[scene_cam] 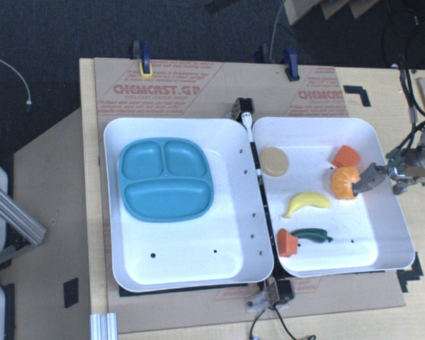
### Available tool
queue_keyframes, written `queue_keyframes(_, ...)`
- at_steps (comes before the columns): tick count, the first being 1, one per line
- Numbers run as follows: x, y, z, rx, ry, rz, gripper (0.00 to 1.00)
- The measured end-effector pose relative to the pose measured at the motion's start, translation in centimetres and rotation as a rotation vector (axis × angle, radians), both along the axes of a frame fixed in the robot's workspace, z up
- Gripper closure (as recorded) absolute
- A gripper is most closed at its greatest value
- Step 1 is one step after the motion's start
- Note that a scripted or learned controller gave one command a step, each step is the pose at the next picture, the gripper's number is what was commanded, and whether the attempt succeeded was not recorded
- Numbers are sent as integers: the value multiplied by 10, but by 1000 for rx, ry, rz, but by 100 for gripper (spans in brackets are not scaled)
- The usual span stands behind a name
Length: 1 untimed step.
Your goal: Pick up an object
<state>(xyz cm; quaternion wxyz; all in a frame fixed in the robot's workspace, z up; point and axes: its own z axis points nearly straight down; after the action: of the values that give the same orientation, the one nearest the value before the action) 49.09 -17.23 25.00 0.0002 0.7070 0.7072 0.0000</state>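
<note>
I see two white bins side by side on the bench. The left bin has only a blue divided plate, lying flat in its upper half. The right bin has the small items, so I judge the pick must happen there. Items: a tan round disc near the divider, a yellow banana in the middle, a dark green pepper-like piece below it, touching or just beside a small orange-red piece at the bottom left, and at the right side an orange-red block with an orange round fruit just under it. They lie loose and apart, prob. scattered so the claw can reach each one.

The gripper comes in from the right, low over the bin, and its grey tip is just beside the orange fruit, maybe touching. How far open the claw is I cannot tell, the view is too small there. I see nothing clearly held in it. My guess: the orange fruit is the target, approx. at the grasp stage, not yet lifted.
</note>
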Motion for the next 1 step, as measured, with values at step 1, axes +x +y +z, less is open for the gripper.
queue_keyframes(1, 7, -6, -51, 3, 7, -1, 0)
